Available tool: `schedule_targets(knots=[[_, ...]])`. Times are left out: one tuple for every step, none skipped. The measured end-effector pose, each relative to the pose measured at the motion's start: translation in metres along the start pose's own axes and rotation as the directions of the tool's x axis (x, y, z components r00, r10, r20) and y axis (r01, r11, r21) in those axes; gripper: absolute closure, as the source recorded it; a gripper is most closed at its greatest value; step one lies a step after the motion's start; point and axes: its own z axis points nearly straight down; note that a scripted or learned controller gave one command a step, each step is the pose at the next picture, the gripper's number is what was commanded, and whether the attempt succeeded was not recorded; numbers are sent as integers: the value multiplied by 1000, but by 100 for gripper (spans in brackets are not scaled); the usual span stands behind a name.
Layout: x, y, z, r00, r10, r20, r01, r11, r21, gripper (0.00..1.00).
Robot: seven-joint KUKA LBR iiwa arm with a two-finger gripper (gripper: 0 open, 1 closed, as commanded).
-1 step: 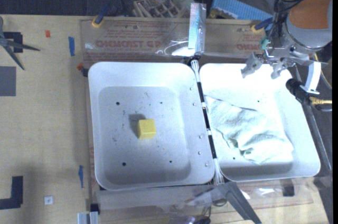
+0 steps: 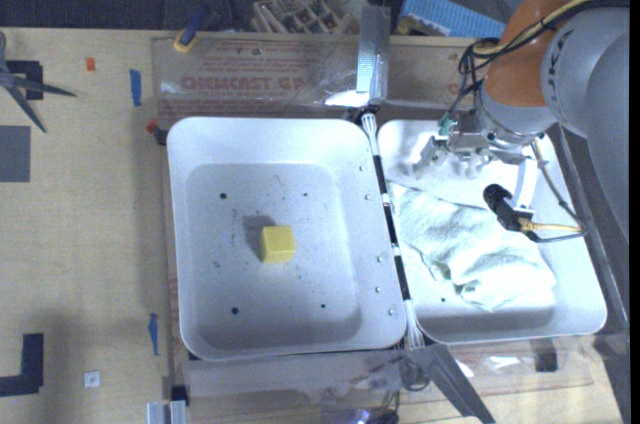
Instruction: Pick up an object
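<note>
left bin (image 2: 200, 162): one small yellow block (image 2: 278, 244) lies near the middle of its floor, alone, clear of every wall. right bin (image 2: 580, 312): a crumpled white cloth (image 2: 470, 247) covers most of the floor. further back, the gripper (image 2: 455, 152) hangs over the far left corner of the right bin, just above the cloth's far edge; whether its jaws are apart or together cannot be told. nothing visible between them. the grey arm (image 2: 590, 82) enters from the right.
</note>
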Motion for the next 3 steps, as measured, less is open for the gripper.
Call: schedule_targets(knots=[[0,1,-10,1000,0,0,0,1000,-3,100],[0,-22,17,945,326,-2,-326,945,-6,100],[0,-58,17,716,698,-5,-698,716,-6,100]])
